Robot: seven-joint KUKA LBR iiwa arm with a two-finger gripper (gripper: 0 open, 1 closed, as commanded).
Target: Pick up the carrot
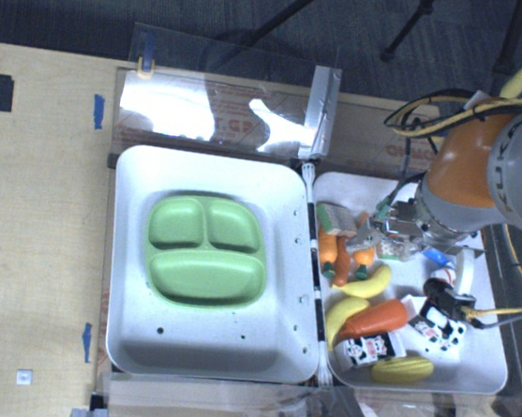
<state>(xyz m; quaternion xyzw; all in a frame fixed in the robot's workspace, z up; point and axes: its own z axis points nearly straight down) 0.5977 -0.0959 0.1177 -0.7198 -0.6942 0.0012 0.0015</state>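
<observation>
We see the carrot (376, 316) at five o'clock from the gripper (392, 230), whose grip we cannot tell.

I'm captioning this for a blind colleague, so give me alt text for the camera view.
A grey robot arm with an orange band reaches from the right, its gripper low over the right white bin, which holds a long orange carrot, yellow bananas and other small toys. The left white bin holds a green three-compartment plastic tray.
</observation>
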